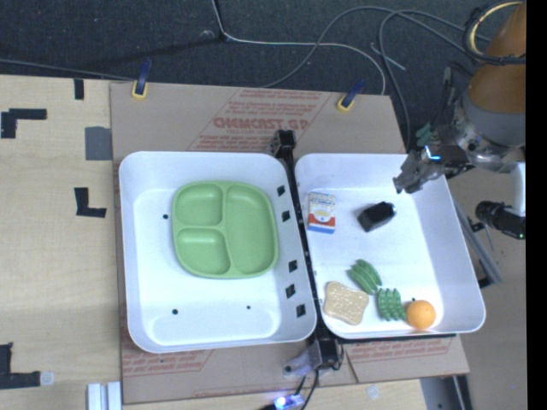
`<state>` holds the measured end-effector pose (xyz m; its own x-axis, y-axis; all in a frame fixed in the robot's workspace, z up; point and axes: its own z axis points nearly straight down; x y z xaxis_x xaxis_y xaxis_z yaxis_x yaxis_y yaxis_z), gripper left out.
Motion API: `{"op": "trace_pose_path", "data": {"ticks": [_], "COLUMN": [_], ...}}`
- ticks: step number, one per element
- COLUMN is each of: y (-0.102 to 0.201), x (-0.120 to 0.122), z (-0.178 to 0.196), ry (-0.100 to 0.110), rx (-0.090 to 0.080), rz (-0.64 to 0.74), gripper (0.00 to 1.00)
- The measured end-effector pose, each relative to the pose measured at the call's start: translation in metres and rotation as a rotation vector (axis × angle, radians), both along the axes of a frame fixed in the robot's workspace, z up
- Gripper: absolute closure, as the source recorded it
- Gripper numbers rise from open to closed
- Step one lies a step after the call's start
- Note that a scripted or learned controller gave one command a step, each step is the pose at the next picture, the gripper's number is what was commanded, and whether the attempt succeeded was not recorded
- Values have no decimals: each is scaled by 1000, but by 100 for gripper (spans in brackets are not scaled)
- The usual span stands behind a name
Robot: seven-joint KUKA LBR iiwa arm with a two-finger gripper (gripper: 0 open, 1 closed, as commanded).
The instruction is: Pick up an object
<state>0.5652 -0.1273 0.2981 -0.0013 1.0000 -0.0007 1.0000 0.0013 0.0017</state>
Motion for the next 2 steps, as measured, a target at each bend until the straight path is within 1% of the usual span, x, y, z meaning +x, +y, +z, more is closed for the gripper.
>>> {"op": "trace_pose_path", "data": {"ticks": [1, 2], "y": [50, 101], "x": [11, 22], "z": [-3, -26], "ry": [2, 5], "rx": [1, 1], "rz": [4, 4], "gripper": [100, 100]}}
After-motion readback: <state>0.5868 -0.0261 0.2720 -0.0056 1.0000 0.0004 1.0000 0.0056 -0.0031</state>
